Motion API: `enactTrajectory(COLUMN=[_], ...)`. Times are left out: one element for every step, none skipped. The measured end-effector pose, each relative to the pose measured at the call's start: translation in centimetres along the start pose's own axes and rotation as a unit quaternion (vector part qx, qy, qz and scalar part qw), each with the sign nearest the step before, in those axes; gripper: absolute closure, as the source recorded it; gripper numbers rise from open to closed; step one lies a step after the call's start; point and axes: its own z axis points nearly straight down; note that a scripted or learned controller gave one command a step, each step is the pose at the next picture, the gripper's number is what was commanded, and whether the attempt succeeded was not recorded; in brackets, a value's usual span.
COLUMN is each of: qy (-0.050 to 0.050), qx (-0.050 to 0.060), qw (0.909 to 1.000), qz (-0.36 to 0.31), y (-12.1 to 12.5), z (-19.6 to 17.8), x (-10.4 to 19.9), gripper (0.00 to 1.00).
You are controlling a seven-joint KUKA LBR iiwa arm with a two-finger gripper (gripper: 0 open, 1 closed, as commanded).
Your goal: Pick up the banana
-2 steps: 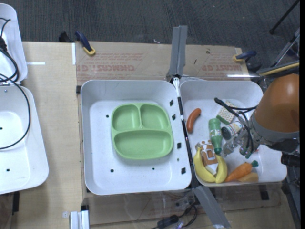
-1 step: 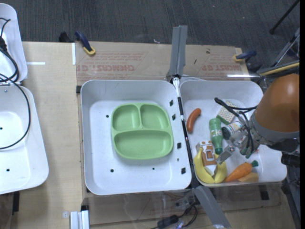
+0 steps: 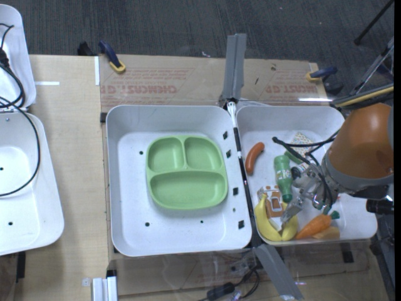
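Observation:
The yellow banana (image 3: 270, 226) lies curved in the front left corner of the right bin (image 3: 250, 121). My gripper (image 3: 291, 212) reaches in from the right, tilted down and to the left. Its tip sits just above the banana's right end, between the banana and an orange carrot (image 3: 316, 226). The arm's orange band (image 3: 363, 144) covers the bin's right side. I see nothing lifted off the bin floor.
A red sausage (image 3: 254, 157), a green bottle (image 3: 283, 175) and a small orange-and-white carton (image 3: 274, 199) lie close behind the banana. A green divided plate (image 3: 186, 171) sits in the left bin (image 3: 119, 187). The divider wall (image 3: 237, 168) runs just left of the banana.

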Motion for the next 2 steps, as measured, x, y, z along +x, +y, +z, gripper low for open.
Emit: enactTrajectory(qy=[0.011,0.013], qx=[0.006,0.006], qw=[0.9956,0.9999], qz=[0.093,0.007], y=[5.3,6.1], z=[-14.5,-10.1], x=[-6.2,1.0], gripper=[0.0,0.0])
